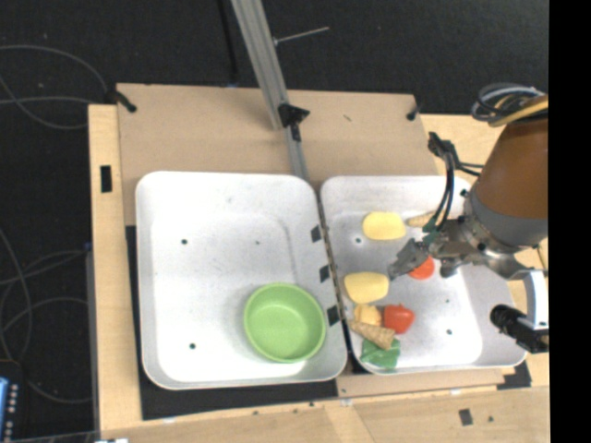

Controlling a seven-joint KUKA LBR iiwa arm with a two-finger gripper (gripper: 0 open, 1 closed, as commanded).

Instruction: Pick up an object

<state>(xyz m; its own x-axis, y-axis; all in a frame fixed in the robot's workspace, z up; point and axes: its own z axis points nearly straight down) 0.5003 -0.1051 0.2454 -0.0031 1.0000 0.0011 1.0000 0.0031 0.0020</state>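
Two white bins sit side by side on the bench. The left bin (185,247) has a green bowl (284,322) near its front right corner. The right bin (462,335) has the small things to pick from. A yellow piece (383,226) lies near the back, and another yellow piece (367,287) lies close to the wall between the bins. Near the front there is a red piece (398,317), a tan stick-shaped piece (374,332) and a green piece (381,356), all close together. The arm comes in from the right, and its gripper (417,262) is low over the middle of the right bin. A small orange-red thing (422,269) lies right at the gripper's tip, partly hidden by it. I cannot tell if the gripper is open or closed, or if it has that thing. The two yellow pieces are just to its left, one farther back and one nearer the front.
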